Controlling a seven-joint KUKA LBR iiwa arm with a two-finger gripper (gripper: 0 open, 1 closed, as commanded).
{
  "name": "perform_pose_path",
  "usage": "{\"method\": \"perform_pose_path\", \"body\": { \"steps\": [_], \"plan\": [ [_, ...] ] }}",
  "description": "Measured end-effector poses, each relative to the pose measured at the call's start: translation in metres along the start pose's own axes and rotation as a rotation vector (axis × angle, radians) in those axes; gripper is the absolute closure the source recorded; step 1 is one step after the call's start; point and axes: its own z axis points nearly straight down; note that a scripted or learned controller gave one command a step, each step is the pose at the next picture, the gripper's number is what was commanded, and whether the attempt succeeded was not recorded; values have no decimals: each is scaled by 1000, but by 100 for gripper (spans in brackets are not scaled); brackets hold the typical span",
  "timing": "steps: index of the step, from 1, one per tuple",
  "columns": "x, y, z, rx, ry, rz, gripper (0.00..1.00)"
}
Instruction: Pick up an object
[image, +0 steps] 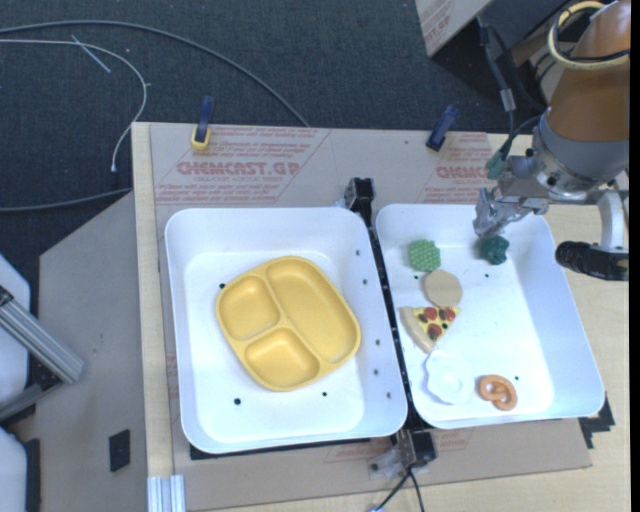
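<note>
- Pincer (493, 232) sits at upper right of frame, over the back part of the right bin (570, 330), hanging from the grey arm w/ orange band (590, 70) that comes in from the right edge.
- Fingers point down; a small dark-green object (494, 249) shows right at their tips, looks pinched between them, so pincer is closed narrow on it. Can't tell if the object is lifted clear of the bin floor or touching it.
- Other stuff in right bin, all left of centre & apart from the pincer:
  - green bumpy round piece (424, 255), upper left of the bin
  - tan round piece (442, 289), just below the green one
  - pizza-slice toy (430, 323), just below the tan piece, near the bin's left wall
  - white blobby piece (445, 380), lower in the bin, hard to make out vs. the white floor
  - pretzel-shaped toy (496, 391), just right of the white piece, near front wall
- Left bin (190, 300), centre-left of frame, holds a yellow divided tray (288, 321) w/ three compartments, turned at a slant.
- Both bins rest side by side on a cardboard sheet (260, 165) w/ red print; blue clamps at its top edge, one upper left (204, 122), one upper centre-right (441, 128).
- Dark carpet (300, 50) across top of frame w/ a thin cable (125, 140) looping at upper left.
</note>
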Motion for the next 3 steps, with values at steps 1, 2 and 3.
{"method": "perform_pose_path", "body": {
  "steps": [1,2,3],
  "plan": [
    [54,-17,-3,1,0,0,100],
    [102,-35,-3,2,1,-1,100],
    [152,-48,21,4,0,0,100]
  ]
}}
